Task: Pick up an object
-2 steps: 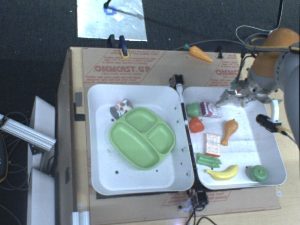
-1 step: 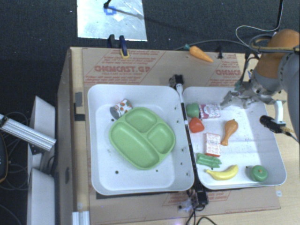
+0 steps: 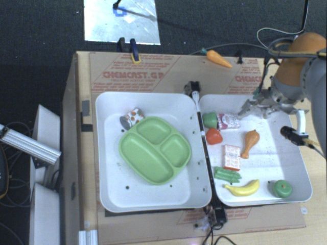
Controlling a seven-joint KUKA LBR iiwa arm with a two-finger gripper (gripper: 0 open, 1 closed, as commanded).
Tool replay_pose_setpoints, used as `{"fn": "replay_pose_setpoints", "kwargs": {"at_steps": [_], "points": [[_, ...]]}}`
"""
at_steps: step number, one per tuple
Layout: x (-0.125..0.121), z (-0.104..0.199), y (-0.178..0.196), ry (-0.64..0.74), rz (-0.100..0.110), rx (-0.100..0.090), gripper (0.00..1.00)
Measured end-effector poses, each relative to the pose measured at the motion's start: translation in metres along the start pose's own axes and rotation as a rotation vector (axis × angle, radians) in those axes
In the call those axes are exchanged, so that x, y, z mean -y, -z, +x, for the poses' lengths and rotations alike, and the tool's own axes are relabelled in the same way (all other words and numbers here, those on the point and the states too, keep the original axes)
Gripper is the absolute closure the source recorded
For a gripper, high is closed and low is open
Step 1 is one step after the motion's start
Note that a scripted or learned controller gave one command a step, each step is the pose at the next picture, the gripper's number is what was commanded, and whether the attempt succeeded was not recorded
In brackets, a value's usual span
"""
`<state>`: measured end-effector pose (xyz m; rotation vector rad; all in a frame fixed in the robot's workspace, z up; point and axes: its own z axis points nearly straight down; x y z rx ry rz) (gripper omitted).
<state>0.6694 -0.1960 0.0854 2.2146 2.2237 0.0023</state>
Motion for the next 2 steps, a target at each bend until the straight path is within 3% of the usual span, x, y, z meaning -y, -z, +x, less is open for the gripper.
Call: {"fn": "replay_pose_setpoints", "kwargs": {"at_steps": [1, 2], "points": [[0.0, 0.008, 0.0, 0.0, 0.001, 0.0, 0.0], [0.0, -0.009, 0.0, -0.001, 0.003, -0.003, 0.0]]}}
